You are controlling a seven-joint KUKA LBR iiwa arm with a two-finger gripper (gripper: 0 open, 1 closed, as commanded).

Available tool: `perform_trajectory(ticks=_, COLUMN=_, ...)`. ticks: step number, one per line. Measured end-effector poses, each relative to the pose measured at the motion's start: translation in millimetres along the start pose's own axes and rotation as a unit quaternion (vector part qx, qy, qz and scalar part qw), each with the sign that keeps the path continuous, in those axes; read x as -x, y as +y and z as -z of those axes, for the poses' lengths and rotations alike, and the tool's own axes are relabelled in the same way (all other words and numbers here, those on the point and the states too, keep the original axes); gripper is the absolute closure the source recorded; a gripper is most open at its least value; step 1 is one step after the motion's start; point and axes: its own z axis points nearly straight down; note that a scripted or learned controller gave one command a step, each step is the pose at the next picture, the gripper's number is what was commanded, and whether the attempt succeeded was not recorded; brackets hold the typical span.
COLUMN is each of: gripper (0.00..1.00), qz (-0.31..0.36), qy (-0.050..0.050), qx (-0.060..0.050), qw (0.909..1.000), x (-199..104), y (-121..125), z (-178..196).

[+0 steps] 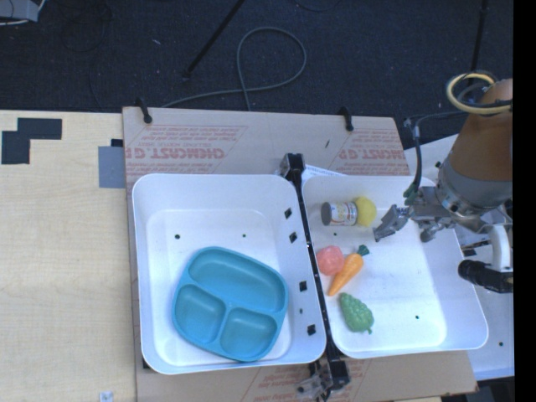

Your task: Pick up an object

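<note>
two bins [151,224], claw [409,224] open above right bin

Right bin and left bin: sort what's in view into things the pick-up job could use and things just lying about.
For the job:
- gripper, over the right bin
- small jar
- yellow ball
- pink fruit
- carrot
- green toy

Lying about:
- blue divided plate in the left bin
- cardboard sheet under both bins
- cables on the dark floor
</note>
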Motion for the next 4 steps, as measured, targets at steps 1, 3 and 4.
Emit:
perform_trajectory(ticks=1, gripper=0.0, qz=0.001, qy=-0.001, qx=0.007, qw=1.0, x=0, y=3, z=8)
perform_trajectory(ticks=3, gripper=0.0, qz=0.002, qy=0.0, qx=0.006, qw=1.0, x=-6, y=18, z=-100)
perform_trajectory(ticks=4, gripper=0.0, qz=0.001, qy=-0.001, qx=0.005, qw=1.0, x=-7, y=17, z=-114)
